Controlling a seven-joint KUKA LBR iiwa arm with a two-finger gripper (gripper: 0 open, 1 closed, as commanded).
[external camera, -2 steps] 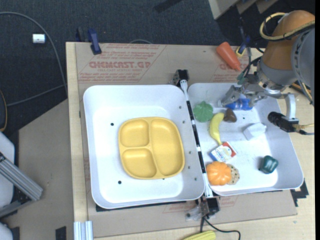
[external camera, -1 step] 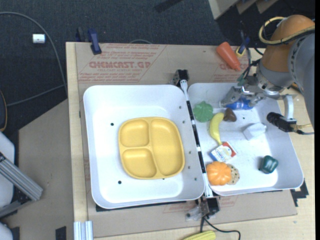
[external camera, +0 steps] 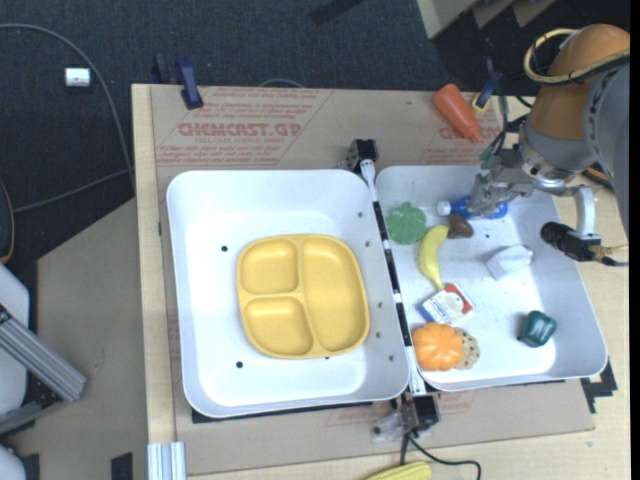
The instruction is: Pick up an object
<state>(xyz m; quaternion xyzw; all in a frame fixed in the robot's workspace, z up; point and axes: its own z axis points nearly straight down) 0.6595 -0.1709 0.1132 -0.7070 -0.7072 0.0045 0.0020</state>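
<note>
The left bin (external camera: 200, 298) carries a yellow divided plate (external camera: 300, 296) at its centre. The right bin (external camera: 560, 308) holds a banana (external camera: 432, 256) by its left wall, an orange toy pumpkin (external camera: 438, 346) in the near left corner, and a green lump (external camera: 407, 222), possibly lettuce. The gripper (external camera: 490, 196) hangs over the far edge; its grip cannot be told.

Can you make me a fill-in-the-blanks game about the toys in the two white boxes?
1. The yellow plate lies in the ____ bin.
2. The long fruit beside the green toy is a ____.
3. The orange pumpkin sits at the ____ edge of the right bin.
4. The gripper hovers over the ____ bin.

Missing words: left; banana; near; right
</note>
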